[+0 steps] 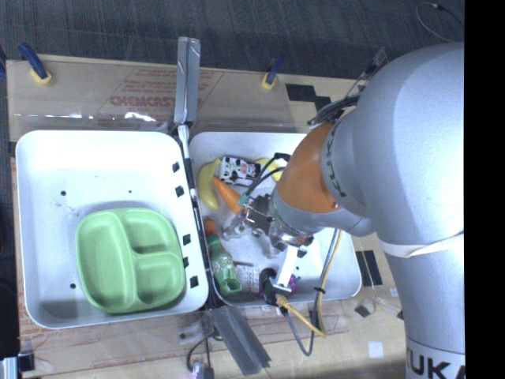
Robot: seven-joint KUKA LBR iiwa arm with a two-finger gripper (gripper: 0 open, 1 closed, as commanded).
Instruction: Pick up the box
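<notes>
Because the gripper (251,221) hangs low over the right bin (347,287) amid packed clutter, a miss looks likely — whether it is open or closed I cannot tell. What I take for the box (239,167), white with dark print, lies near the bin's far wall, just beside a yellow item (207,186) and an orange one (227,193). Descending here risks grabbing a neighbour instead — or shoving the box against the wall. A green tray (130,259) sits in the left bin (47,212).

Bench (95,93) w/ two white bins (47,156)
</notes>
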